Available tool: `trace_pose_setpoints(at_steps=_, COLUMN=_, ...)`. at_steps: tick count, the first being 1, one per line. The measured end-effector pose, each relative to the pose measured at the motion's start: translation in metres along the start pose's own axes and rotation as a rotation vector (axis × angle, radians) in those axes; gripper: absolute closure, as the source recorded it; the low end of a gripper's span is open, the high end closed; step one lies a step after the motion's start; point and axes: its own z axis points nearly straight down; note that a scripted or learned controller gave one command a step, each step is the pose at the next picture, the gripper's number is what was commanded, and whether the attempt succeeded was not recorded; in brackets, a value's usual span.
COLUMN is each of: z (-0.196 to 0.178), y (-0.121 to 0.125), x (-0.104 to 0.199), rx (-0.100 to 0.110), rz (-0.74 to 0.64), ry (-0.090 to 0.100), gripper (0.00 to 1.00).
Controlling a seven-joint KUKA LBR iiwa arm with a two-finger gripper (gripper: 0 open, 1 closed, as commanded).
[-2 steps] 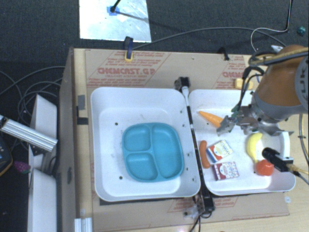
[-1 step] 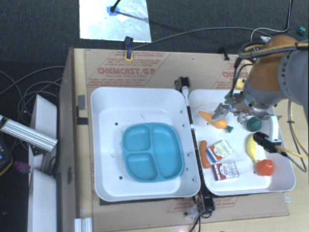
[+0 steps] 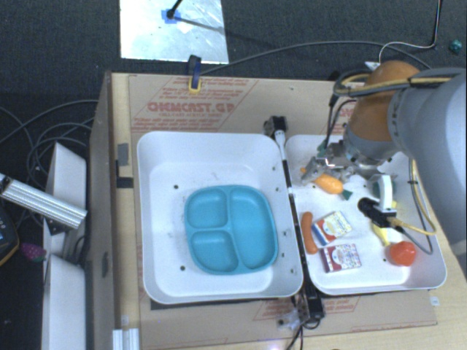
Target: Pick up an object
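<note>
Carrot, small orange toy, in right bin near its back-left corner. Likely light, hard plastic, slick; best pinched across the middle. End effector right above carrot, finger state impossible to tell. Sausage, two cards, tomato in front of carrot, apart; no obstruction.

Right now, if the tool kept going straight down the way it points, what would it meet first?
Most likely the small orange carrot-like piece in the right bin, which lies just under the tool. Depth is hard to judge from this slanted view, so it might land on the bin floor beside it instead.
</note>
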Motion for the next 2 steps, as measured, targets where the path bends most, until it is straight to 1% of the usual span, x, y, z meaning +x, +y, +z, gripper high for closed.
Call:
trace_pose_setpoints(at_steps=1, z=-0.011, y=0.001, x=0.000, rx=-0.003, rz=-0.002, ry=0.000, gripper=1.00)
trace_pose_setpoints(at_steps=2, z=-0.101, y=-0.028, x=0.052, rx=-0.002, rz=0.000, ry=0.001, gripper=1.00)
